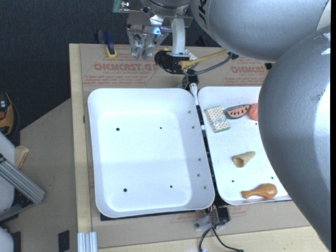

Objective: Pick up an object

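Left bin (100, 140) beside right bin (247, 190), which holds block (217, 118), slice (238, 111), cone (243, 159), perhaps drumstick (259, 191).

Showing "CHEMCAST G…" in red print, repeated across the brown protective sheet (126, 67) covering the counter, just below the end effector (143, 45). Showing more red lettering on that sheet further right, too blurred for reading. Showing partial dark letters on the grey arm (203, 1), cut off.
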